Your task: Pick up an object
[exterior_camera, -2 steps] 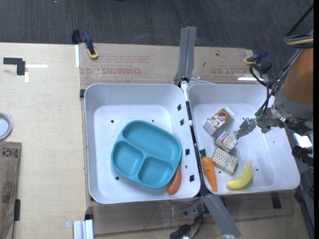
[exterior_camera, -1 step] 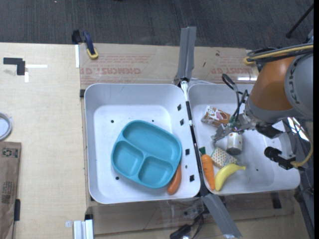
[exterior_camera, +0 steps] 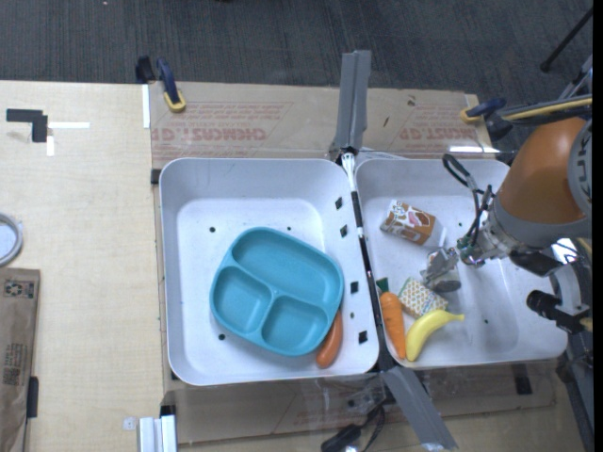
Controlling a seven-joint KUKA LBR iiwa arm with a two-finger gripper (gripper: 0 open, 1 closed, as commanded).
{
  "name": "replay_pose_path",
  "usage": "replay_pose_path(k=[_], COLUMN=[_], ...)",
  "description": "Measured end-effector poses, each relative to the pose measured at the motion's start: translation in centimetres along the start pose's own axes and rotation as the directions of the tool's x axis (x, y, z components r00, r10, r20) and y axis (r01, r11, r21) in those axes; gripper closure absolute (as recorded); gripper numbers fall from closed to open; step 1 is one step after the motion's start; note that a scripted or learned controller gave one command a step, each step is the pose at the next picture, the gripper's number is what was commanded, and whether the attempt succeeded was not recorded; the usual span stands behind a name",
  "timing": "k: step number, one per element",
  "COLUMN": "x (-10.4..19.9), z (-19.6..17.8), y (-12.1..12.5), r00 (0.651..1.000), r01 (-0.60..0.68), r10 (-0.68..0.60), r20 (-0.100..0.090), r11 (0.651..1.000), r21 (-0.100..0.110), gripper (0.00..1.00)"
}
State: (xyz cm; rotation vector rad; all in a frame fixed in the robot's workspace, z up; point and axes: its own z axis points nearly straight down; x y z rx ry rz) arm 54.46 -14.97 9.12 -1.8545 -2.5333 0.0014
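Note:
In the right bin [exterior_camera: 528, 342], my gripper [exterior_camera: 441, 271] hangs low near the middle, reaching in from the right. Just below and left of it lies a small checkered packet [exterior_camera: 420, 298], very close to the gripper tip. A yellow banana [exterior_camera: 430, 330] lies in front of the packet, next to an orange carrot [exterior_camera: 392, 324] by the bin's left wall. A brown and white snack pack [exterior_camera: 409, 222] rests further back, apart from the gripper. I see nothing lifted off the bin floor.
The left bin [exterior_camera: 188, 215] holds a blue divided plate [exterior_camera: 275, 290] with an orange-brown sausage [exterior_camera: 330, 343] at its front right edge. A grey divider post [exterior_camera: 353, 102] stands between the bins at the back. Clamps sit on the cardboard behind.

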Motion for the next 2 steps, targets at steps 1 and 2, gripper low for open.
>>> replay_pose_path(k=[1,2], x=[-0.1,9.1], z=[-0.9,-10.0], y=[0.0,2.3], r00=[1.000,0.987], r01=[-0.003,-0.159], r10=[0.003,0.159], r20=[0.001,0.002], r11=[1.000,0.987], r21=[-0.001,-0.001], gripper=[1.00,1.00])
